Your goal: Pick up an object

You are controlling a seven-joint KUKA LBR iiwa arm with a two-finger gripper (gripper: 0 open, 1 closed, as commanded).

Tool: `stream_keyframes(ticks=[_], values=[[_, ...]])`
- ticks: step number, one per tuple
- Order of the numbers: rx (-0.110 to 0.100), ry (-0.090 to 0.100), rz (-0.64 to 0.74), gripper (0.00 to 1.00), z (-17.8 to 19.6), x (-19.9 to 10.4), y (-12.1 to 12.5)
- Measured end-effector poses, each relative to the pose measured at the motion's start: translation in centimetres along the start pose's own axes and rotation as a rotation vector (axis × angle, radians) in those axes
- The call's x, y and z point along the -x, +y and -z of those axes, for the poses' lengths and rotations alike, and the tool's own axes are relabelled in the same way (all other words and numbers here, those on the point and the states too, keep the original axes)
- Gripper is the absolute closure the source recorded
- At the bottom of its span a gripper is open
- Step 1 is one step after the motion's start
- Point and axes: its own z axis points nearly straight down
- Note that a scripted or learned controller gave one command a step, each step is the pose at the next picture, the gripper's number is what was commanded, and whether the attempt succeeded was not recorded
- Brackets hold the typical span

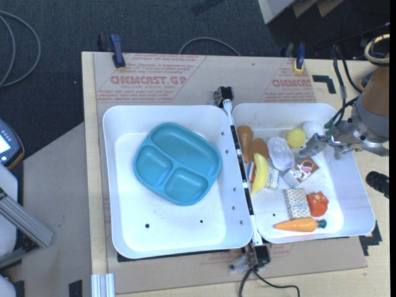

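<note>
We see the arm's gripper (317,142) reaching in from the right, low over the right bin (357,193) beside a yellow ball (296,138), whether its jaws are clenched we cannot tell, while a blue divided plate (177,163) fills the left bin (117,178), likely kept apart from the pickable clutter.

Red print runs across the tabletop (185,73) behind the bins: "CHEMCAST GP" reads at the left, and the same word starts again at the right, cut to "CHEMCAST". The finer red lines around both are too small to read.
</note>
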Motion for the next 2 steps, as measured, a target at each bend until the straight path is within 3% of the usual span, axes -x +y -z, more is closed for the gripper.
stream_keyframes(ticks=[1, 2], values=[[0.026, -0.005, 0.004, 0.00, -7.9, 0.4, 11.5], [-0.001, 0.000, 0.000, 0.00, -10.1, 0.4, 9.5]])
